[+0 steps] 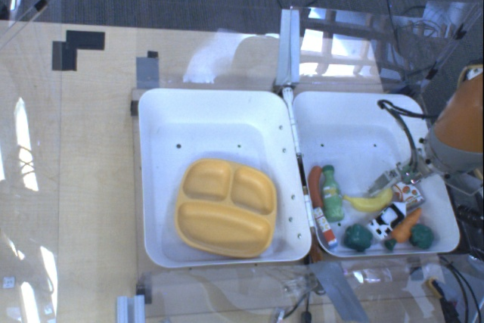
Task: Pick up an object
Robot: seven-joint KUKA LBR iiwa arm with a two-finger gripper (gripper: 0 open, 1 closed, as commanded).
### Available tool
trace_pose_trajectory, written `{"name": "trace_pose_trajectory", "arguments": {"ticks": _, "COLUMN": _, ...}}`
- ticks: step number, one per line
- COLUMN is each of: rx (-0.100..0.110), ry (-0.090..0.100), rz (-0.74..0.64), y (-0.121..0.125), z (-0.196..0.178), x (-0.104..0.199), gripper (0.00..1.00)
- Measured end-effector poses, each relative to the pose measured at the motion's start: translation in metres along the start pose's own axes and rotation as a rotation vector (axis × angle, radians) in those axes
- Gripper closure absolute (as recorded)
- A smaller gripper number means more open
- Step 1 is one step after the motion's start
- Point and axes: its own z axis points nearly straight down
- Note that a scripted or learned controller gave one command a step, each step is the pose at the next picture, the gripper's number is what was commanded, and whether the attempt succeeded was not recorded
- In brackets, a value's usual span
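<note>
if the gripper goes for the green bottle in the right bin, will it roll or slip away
Probably somewhat. The green bottle lies on its side, so its rounded body could roll under a sideways nudge. The red marker on one side and the banana on the other may hem it in. It looks like smooth toy plastic, likely light and slippery in the gripper.

My view is bright and even, with glare on the clear panel, soft shadows inside the white bins, slight overall blur.
</note>
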Motion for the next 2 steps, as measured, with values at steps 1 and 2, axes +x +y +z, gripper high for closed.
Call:
{"name": "trace_pose_trajectory", "arguments": {"ticks": 1, "rx": -0.005, "ry": -0.001, "rz": -0.003, "y": 0.0035, "z": -0.0105, "x": -0.0006, "gripper": 1.0}}
{"name": "trace_pose_trajectory", "arguments": {"ticks": 2, "rx": -0.005, "ry": -0.001, "rz": -0.003, "y": 0.0034, "z": -0.0105, "x": -0.0006, "gripper": 0.0}}
